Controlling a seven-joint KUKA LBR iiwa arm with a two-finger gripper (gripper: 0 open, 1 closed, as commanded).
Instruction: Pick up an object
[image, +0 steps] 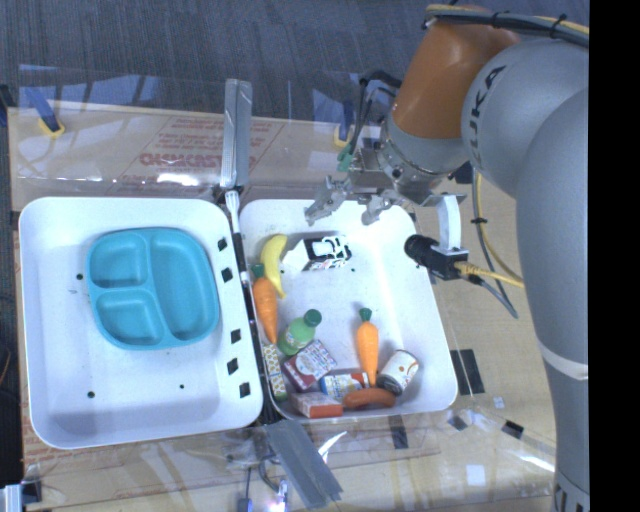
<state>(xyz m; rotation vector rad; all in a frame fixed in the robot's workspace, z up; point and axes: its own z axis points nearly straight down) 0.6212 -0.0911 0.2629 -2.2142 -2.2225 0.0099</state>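
Observation:
My gripper (348, 207) hangs over the far edge of the right bin (425, 300), its two grey fingers spread open with nothing between them. Just below it lies a small black-and-white object (326, 251). A yellow banana (272, 262) rests to the left of that, and a carrot (265, 308) lies along the bin's left wall. A green bottle (298, 333), a second carrot (367, 343) and a small can (399, 372) sit nearer the front, with several packets (322, 380) around them.
The left bin (60, 400) holds a blue divided plate (153, 286). A grey divider bar (237, 135) stands between the bins at the back. The arm's bulk and its cables (490, 275) fill the right side.

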